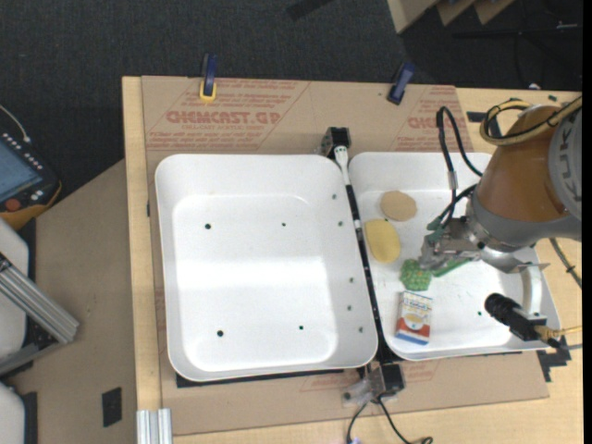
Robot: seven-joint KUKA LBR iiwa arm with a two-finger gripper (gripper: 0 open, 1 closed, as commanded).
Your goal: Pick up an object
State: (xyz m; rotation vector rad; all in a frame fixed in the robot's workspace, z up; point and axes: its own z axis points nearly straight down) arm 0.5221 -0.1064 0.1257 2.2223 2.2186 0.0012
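My gripper (437, 251) is low in the right bin (462, 169), directly over the right part of a green object (417, 274) that lies near the bin's middle. The wrist hides where the two meet. A yellow rounded object (383, 240) lies just left of the gripper, near the wall between the bins. A tan round object (400, 205) sits behind it. A small red, white and blue carton (415, 317) lies toward the front of the bin, below the green object.
The left bin (185, 248) sits beside the right one on a cardboard sheet (277, 109). Blue clamps (208, 77) hold the sheet's far edge. The arm's orange band (523, 183) hangs over the right bin's right side.
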